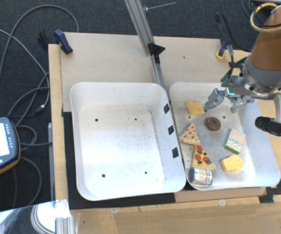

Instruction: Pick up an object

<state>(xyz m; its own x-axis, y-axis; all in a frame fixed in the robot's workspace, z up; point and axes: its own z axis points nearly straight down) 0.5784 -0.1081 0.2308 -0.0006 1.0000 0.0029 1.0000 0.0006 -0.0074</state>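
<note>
**Claw poised over a full bin, nothing yet in hand**

My gripper (pixel 226 101) hangs above the back of the right bin (pixel 270 150), fingers spread apart with nothing between them, as my grey arm reaches in from the right with its orange band above the wrist. The pick has not begun in earnest: every object lies on the bin floor, and none is lifted or gripped.

Just beside my left finger sits a yellow cheese-like block (pixel 195 108). Below the open fingers, near but not touching, rests a small brown round piece, likely a toy doughnut or cookie (pixel 212 124). Further toward the front lie a toy pizza slice (pixel 190 135), a second pizza slice (pixel 202 157), a small can on its side (pixel 201 176) against the front wall, a patterned white-and-green packet (pixel 235 140) and a yellow wedge (pixel 232 163). The left bin (pixel 82 99) lies alongside, across the dividing rim.

As I judge it, what is left is nearly the whole job: settle on one piece, come down around it, close, and lift it clear. The brown round piece and the yellow block look nearest my fingers, though which I am aimed at I cannot tell from this height.
</note>
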